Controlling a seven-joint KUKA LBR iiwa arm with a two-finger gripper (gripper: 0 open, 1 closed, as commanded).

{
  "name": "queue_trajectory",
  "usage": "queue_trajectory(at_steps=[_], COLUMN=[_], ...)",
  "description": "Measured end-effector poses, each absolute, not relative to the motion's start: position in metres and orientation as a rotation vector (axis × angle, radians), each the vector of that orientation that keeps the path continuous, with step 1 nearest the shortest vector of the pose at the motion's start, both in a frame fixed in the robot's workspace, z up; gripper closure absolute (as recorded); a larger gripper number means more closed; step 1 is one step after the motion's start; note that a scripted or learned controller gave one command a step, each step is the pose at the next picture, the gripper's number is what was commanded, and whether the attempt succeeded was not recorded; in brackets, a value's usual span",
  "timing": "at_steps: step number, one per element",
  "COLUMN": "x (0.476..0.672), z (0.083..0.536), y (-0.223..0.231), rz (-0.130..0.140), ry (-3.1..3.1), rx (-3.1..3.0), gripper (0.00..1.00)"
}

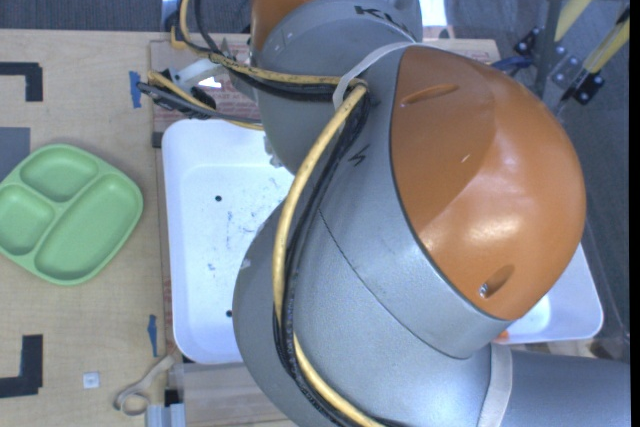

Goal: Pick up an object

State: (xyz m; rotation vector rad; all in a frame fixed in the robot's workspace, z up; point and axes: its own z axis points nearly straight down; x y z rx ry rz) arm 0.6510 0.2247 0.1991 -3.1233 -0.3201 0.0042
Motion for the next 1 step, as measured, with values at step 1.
queue_trajectory(at_steps=[1], x=[0.6354], z=[0.2866], y=[0.1981], rz=[-0.001], ry=[-0.310], rx=[-3.127], gripper=[1.00])
